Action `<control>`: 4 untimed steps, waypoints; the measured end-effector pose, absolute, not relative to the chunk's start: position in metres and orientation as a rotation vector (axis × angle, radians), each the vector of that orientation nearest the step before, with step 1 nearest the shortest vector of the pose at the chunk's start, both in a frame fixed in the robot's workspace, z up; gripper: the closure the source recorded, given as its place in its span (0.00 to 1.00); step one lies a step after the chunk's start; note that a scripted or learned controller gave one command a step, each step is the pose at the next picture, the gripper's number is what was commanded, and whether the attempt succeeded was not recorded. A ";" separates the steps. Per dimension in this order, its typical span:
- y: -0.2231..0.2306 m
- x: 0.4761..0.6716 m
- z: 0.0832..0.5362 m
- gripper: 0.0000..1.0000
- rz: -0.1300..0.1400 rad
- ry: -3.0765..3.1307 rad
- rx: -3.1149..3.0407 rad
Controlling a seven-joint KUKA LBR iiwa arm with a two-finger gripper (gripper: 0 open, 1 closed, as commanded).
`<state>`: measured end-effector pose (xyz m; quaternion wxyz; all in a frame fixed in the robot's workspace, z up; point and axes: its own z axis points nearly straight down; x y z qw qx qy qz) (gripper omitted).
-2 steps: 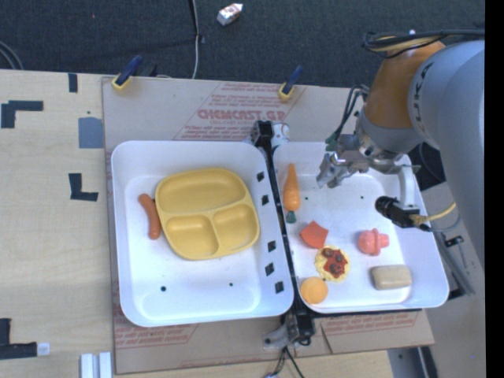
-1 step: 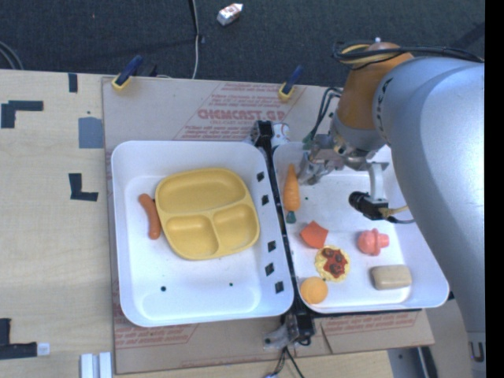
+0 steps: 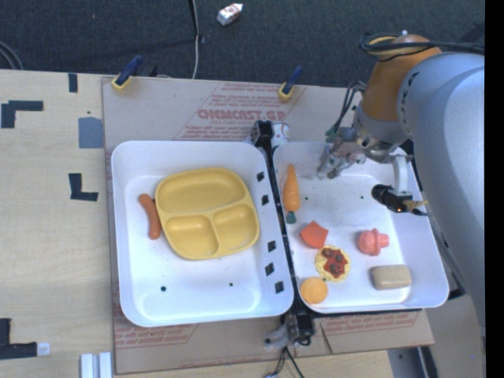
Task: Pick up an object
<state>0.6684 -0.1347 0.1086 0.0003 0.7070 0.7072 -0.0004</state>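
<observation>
Above the right bin, jaws hang empty.

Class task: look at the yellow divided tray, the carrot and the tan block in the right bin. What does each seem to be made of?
Yellow tray: probably moulded plastic, smooth with a soft sheen, formed compartments. Carrot: likely toy plastic or rubber, uniformly orange, with a slight gloss. Tan block: matte, rounded edges, perhaps foam or soft plastic; the view leaves it open.

Dark carpet floor w/ a cable and a small scrap. Light wood counter, black tape marks; cardboard sheet clamped on top.
</observation>
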 end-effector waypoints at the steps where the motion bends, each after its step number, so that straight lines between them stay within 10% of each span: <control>1: -0.224 0.668 0.114 0.00 -0.001 2.217 2.222; 2: -0.157 0.587 0.131 0.00 -0.006 2.228 2.225; 3: -0.139 0.672 0.144 0.00 0.006 2.224 2.211; 4: -0.147 0.586 0.131 0.00 -0.008 2.224 2.229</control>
